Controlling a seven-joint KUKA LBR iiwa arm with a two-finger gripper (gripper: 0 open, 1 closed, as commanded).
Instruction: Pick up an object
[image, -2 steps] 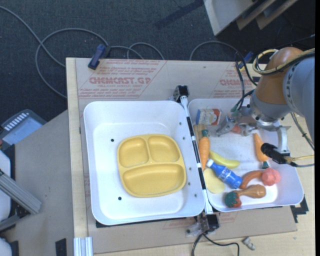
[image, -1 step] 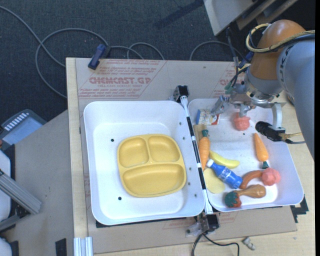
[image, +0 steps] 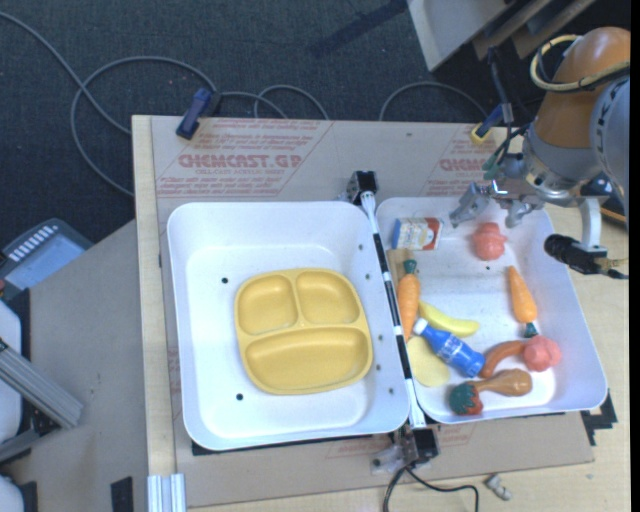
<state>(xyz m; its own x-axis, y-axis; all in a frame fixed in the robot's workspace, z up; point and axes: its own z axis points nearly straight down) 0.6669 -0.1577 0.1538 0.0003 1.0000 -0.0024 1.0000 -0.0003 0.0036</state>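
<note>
My gripper (image: 492, 208) hangs over the far end of the right bin (image: 578, 330), its two fingers spread open with nothing between them. Just below it lies a red ball-like fruit (image: 488, 242), apart from the fingers. To the left of that rests a small white and blue carton (image: 415, 233). Further down lie an orange carrot (image: 408, 297), a second carrot (image: 521, 293), a banana (image: 450, 322), a blue bottle (image: 450, 348), a pink fruit (image: 541, 352) and two brown drumsticks (image: 503, 383).
The left bin (image: 200, 250) holds a yellow divided plate (image: 300, 328). A black clamp (image: 364, 186) sits at the far end of the ridge between the bins. Cables run over the dark floor behind the bench.
</note>
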